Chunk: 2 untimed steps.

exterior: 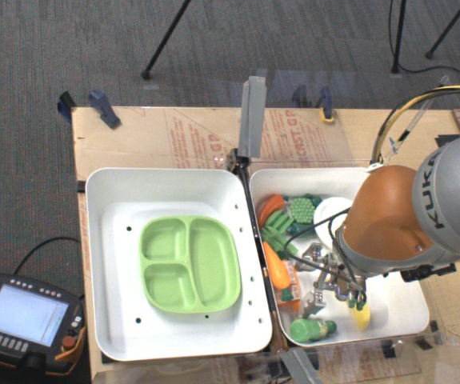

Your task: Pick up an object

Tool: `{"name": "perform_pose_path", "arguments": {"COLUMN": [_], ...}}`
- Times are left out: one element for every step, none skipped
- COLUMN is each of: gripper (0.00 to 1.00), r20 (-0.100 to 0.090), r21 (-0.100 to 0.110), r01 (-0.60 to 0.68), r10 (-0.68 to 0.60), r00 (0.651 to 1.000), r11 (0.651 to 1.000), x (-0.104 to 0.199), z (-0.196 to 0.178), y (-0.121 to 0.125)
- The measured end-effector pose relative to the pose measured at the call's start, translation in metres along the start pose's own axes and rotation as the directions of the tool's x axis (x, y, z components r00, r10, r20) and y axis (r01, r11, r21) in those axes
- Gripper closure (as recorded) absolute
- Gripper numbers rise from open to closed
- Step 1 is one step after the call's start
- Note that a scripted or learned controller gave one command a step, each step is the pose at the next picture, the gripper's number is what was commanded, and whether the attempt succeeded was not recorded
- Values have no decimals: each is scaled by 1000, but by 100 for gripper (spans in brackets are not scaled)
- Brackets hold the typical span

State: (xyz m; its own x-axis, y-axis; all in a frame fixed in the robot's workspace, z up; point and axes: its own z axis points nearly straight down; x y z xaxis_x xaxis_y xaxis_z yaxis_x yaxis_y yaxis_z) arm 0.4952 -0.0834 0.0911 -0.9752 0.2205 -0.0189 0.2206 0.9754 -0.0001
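Objects for picking lie together in the right bin [410, 310], under my arm. I see an orange carrot [277, 267] near the bin's left wall, a green bottle [313, 329] lying at the front edge, a small yellow piece [361, 317] just beside it, a green ridged toy [300, 210] at the back and a white plate [330, 212] partly hidden by my wrist. My gripper [330, 282] hangs low over the middle of this bin, between the carrot and the yellow piece. Whether my fingers are wide or narrow, I cannot tell; the metal parts are too tangled. In the left bin [110, 206] a green divided plate [190, 264] rests flat. Both bins stand on the bench [158, 138].
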Motion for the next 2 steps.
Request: {"name": "perform_pose_path", "arguments": {"gripper": [0, 0], "r20": [-18, -8], "r21": [1, 0], "r01": [-78, -57], "r10": [78, 57], "r00": [997, 998], "r11": [997, 998], "x": [-68, -10], "z": [-3, 1], "y": [-80, -23]}}
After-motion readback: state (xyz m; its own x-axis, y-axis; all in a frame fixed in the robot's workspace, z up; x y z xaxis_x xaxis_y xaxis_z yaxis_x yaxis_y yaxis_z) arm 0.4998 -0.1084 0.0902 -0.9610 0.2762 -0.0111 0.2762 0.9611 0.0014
